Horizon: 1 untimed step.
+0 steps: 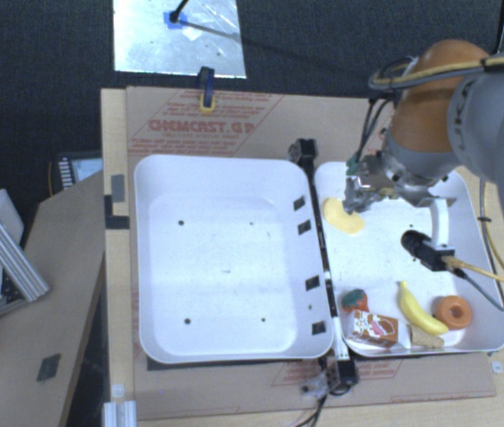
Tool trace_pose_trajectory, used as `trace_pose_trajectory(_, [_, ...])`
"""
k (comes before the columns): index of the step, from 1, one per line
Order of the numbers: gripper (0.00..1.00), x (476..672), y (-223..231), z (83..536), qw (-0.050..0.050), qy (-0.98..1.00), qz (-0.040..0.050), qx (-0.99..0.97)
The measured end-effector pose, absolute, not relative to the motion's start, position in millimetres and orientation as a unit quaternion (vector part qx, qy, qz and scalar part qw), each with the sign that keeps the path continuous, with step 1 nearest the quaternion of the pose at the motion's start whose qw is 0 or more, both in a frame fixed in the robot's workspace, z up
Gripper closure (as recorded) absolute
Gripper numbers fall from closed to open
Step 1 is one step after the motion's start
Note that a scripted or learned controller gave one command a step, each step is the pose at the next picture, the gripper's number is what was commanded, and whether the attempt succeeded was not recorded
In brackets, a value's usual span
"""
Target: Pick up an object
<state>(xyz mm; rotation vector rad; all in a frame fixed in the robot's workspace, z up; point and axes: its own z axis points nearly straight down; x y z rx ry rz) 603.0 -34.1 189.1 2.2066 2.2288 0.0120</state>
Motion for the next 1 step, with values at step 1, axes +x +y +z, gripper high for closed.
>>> trace_pose_trajectory(1, [1.00, 593.5, 17.1, 184.1, 0.000, 0.710, 0.0008, 0.704])
